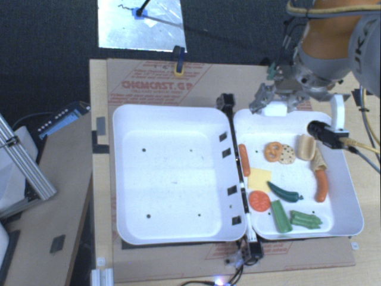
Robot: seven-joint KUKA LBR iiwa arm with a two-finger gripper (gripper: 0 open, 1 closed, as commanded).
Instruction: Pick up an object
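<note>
Nearest the camera, green beans (306, 220) lie in the right bin (351, 204) beside a cucumber (281, 215), tomato slice (259, 201) and pepper (284, 192). The gripper (277, 96) hovers over that bin's far edge, fingers spread, holding nothing.

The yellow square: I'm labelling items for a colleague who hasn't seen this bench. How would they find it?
Look in the right bin, along its left side near the divider. The yellow square lies flat just right of the long orange piece and just above the red round slice. It is the bin's one yellow, straight-edged item.
</note>
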